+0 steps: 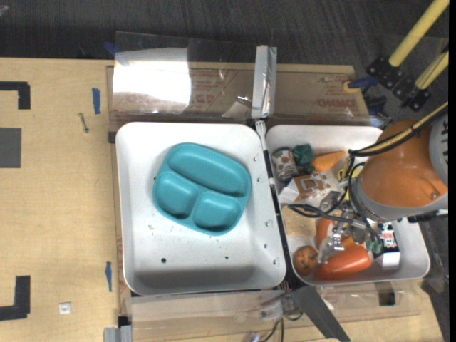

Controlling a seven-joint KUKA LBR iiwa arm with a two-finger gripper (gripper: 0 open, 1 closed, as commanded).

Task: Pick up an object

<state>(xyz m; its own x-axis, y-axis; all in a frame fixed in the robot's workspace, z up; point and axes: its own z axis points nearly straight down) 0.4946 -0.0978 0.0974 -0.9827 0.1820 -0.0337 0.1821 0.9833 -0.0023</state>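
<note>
You see a smooth teal plastic divided tray (202, 187) with three rounded compartments lying in the left shallow white bin (142, 248), on a table (50, 191) of pale wood. The right white bin (417, 262) holds a clutter: a glossy orange-red carrot-shaped toy (349, 261) at its near side, a small brownish round piece (305, 258) just left of it, a printed can (284, 162) and a dark green piece (303, 153) at the far left. The gripper (335, 242) hangs low over the carrot-shaped toy; you cannot tell how its jaws stand.

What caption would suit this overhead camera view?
Robot arm reaching into the cluttered right bin; teal divided tray in the left bin.
</note>
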